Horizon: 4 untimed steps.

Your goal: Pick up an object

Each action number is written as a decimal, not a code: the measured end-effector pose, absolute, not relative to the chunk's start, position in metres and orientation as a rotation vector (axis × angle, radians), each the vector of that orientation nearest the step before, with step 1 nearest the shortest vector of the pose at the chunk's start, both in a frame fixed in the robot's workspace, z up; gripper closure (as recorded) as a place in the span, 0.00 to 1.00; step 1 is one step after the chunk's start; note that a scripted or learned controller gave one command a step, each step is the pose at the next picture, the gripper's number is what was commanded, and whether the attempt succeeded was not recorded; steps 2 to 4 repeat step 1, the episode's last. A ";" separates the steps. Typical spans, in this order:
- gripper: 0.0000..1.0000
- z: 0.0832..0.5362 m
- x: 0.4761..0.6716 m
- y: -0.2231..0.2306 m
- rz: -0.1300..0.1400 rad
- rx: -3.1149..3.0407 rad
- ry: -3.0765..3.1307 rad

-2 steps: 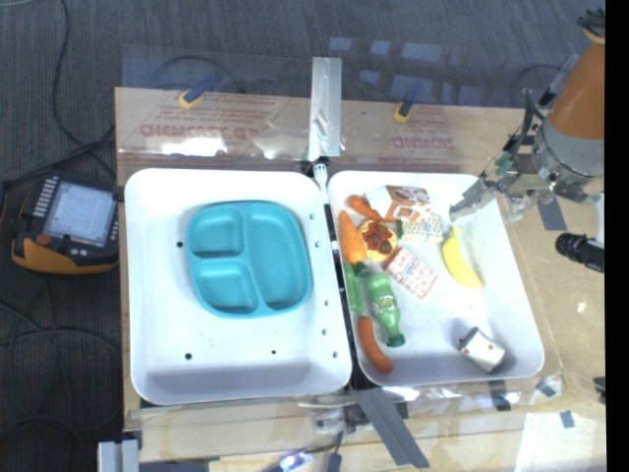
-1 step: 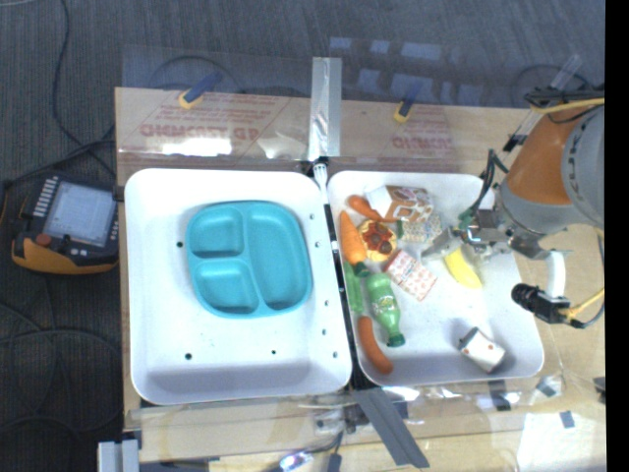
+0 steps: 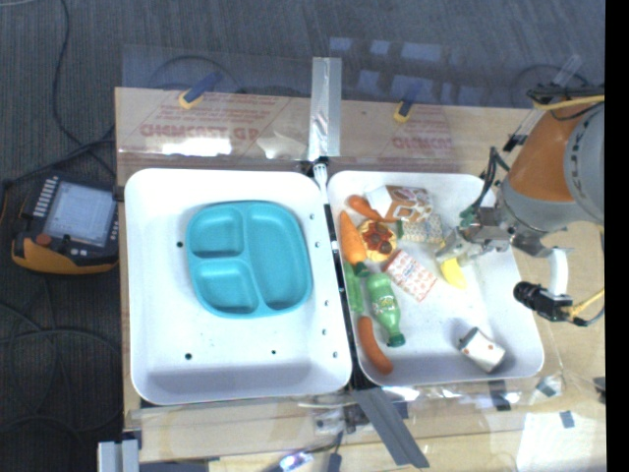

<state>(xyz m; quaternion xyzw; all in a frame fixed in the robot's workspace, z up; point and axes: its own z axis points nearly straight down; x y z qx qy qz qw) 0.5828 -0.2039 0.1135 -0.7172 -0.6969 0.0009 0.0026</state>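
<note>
The arm reaches in from the right over the right bin; its hand sits low just beside a small yellow block, and whether it is released or clenched cannot be told; nothing shows between its tips. The green bottle lies flat near the bin's left wall, long axis running from upper left to lower right, cap end toward the lower right; a carrot lies above it, pointing up the wall; a sausage lies below it. A printed packet and a snack bag carry print too small to read. A blue tray lies in the left bin. Faint red lettering on the worktop is unreadable.
</note>
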 end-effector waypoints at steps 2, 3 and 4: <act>1.00 0.186 0.635 -0.175 0.005 -2.324 -2.114; 1.00 0.186 0.635 -0.175 0.005 -2.324 -2.114; 1.00 0.186 0.635 -0.175 0.005 -2.324 -2.114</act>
